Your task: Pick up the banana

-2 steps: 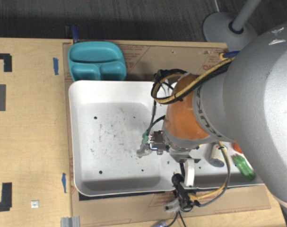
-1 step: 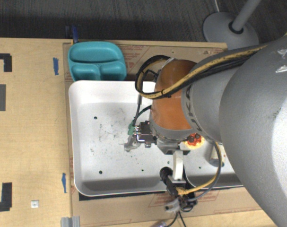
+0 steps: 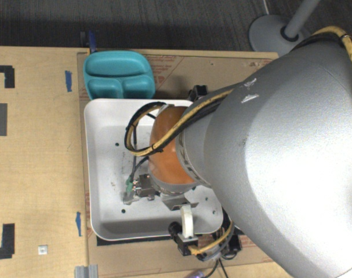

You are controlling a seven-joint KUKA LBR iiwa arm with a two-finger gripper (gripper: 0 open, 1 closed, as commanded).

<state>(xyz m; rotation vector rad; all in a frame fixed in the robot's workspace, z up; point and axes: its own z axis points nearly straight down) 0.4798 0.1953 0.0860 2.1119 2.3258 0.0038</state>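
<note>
Cardboard-topped counter [image 3: 36, 155]; white bin [image 3: 103, 155] near its middle, teal tray [image 3: 119, 74] at bin's far edge. Gripper [image 3: 132, 190] low inside bin. Banana unseen; pickup judged unfinished.

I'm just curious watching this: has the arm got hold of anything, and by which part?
It cannot be told. The arm covers most of the white bin, hiding whatever lies under its wrist.

The arm [image 3: 280, 155] looks smooth matt grey metal, the bin [image 3: 103, 155] glossy white plastic, the tray [image 3: 119, 74] smooth teal plastic, the bench [image 3: 36, 155] matt cardboard.
</note>
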